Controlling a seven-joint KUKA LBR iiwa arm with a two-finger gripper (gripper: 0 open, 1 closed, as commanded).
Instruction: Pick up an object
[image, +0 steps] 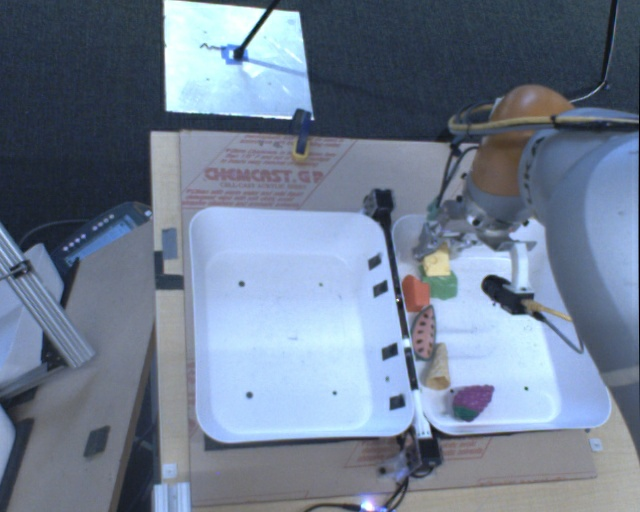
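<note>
Poised over the upper part of the right bin (575, 395), the gripper (437, 243) of pale metal hangs just above a yellow block (435, 264); whether it is spread or closed cannot be told from this angle, and nothing is seen held in it. Touching the yellow block's lower right is a green block (445, 285), both small and blocky with a matte look. An orange, rounded piece (415, 292) lies just beside them at the bin's left wall. Below it, toward the lower centre of the frame, sit a watermelon slice (425, 332) with a red, seeded face, then a tan cone (437, 372), then a knobbly purple grape bunch (472, 401) near the bin's lower edge. Reaching in from the upper right, the arm (590, 200) is smooth grey with an orange band (515, 135) above the wrist, bent downward at a slant. Filling the centre of the frame, the left bin (290, 330) is shallow, glossy white plastic with rounded corners. Both bins rest on a printed cardboard sheet (270, 170).
</note>
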